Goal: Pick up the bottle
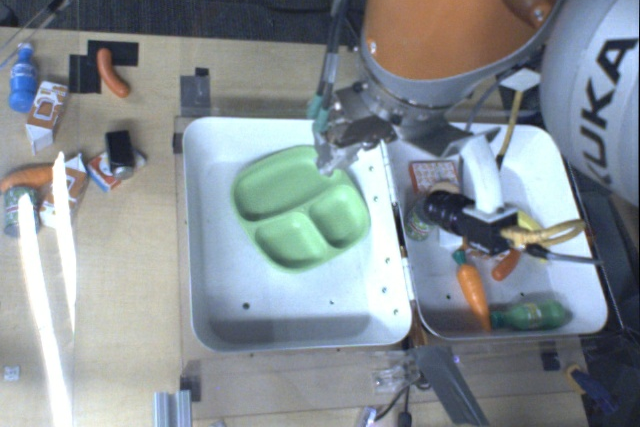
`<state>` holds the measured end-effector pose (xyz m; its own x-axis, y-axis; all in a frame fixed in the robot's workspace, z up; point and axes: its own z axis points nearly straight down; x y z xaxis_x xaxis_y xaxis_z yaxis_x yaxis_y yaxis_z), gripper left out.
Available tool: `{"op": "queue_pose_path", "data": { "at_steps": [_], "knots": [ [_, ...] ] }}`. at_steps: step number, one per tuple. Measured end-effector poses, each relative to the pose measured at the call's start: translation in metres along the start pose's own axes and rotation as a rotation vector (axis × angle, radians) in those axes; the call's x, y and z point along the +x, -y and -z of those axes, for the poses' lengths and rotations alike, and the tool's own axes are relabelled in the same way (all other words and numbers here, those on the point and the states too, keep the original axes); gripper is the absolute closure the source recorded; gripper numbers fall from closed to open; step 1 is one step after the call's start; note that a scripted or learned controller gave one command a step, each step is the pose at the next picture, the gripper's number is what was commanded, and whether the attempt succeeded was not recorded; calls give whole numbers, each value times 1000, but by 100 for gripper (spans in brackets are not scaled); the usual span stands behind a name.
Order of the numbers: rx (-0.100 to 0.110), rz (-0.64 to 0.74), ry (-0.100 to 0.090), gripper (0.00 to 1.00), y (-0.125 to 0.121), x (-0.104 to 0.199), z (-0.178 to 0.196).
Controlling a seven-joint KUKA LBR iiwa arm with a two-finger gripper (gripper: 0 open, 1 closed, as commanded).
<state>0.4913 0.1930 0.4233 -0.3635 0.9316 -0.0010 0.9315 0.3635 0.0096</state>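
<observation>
- Your gripper [335,155] hangs over the green tray [300,207] (grip state: cannot tell).
- Swing toward four o'clock; the green bottle [530,316] lies beside the carrot [472,292].

White bins: two, left bin [200,245] and right bin [585,245]
Green divided trays: one [300,207]
Green bottles: one [530,316]
Carrots: one [473,293]
Blue bottles on bench: one [22,78]
Sausages on bench: one [112,73]
</observation>
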Motion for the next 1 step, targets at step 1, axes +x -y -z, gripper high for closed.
{"op": "queue_pose_path", "data": {
  "at_steps": [1],
  "knots": [
    [0,0,0,0,0,0,0]
  ]
}}
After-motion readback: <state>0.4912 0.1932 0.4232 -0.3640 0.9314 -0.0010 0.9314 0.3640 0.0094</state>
